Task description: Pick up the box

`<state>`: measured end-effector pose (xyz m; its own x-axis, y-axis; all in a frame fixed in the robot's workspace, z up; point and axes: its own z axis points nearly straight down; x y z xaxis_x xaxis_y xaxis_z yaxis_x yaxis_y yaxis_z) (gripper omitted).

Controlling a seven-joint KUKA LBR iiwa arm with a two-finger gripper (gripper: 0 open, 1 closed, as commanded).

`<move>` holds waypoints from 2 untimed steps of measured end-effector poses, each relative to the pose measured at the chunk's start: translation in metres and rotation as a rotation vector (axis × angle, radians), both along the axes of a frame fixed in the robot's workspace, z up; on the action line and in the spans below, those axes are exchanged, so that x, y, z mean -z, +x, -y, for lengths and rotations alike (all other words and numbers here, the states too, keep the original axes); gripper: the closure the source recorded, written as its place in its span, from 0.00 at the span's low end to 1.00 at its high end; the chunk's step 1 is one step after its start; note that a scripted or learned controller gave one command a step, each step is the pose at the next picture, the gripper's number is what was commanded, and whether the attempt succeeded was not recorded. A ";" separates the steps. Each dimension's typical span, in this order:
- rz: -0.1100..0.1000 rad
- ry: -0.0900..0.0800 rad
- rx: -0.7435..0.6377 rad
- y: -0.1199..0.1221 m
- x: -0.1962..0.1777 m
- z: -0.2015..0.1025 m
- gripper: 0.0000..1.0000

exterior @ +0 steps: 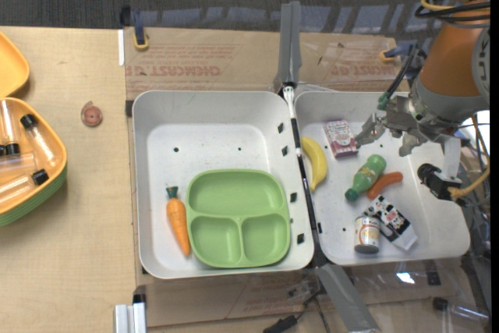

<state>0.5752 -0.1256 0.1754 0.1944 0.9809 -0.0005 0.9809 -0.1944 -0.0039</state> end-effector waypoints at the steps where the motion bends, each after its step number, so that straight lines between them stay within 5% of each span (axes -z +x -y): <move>1: 0.012 -0.002 -0.243 0.045 0.078 0.006 0.00; 2: 0.003 -0.001 -0.257 0.017 0.007 0.051 0.00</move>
